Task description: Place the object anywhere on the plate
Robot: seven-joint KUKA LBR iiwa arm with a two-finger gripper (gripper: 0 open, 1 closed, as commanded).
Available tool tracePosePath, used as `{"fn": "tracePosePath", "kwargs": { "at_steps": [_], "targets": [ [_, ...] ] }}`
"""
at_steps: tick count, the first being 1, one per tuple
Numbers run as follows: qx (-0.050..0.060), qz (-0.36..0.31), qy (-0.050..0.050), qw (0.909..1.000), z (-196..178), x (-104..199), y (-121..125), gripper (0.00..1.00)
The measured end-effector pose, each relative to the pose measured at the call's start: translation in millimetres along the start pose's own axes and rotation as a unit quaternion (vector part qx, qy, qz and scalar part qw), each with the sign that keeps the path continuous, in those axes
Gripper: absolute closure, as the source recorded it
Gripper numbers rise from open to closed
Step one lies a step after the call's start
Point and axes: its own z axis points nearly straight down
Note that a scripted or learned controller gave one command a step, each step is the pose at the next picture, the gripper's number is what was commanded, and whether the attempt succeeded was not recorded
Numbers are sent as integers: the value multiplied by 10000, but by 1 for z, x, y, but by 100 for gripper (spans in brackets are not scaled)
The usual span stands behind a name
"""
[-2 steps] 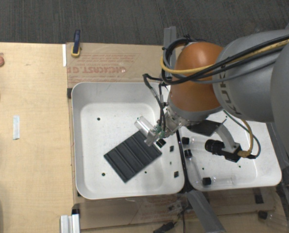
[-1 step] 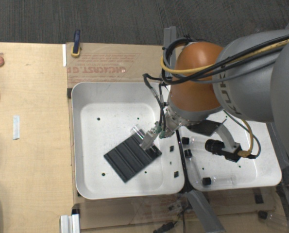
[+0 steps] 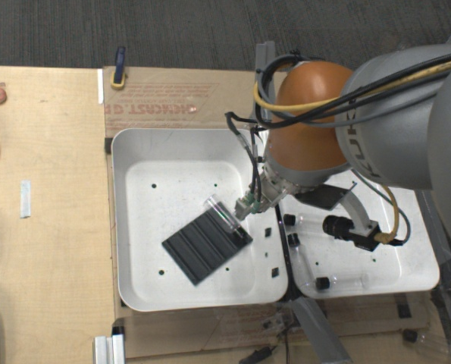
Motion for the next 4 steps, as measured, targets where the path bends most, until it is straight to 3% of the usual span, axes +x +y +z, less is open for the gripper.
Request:
{"fn": "tracePosePath", "kwargs": {
  "at_steps": [1, 2, 3, 4],
  "targets": [
    [-26, -430, -12, 9991, -40, 6, -12, 100],
    [-26, -429, -11, 9991, -40, 6, -12, 0],
    [-19, -413, -15, 9991, -48, 4, -13, 100],
    [-18, -413, -14, 9991, -48, 4, -12, 0]
  ]
}}
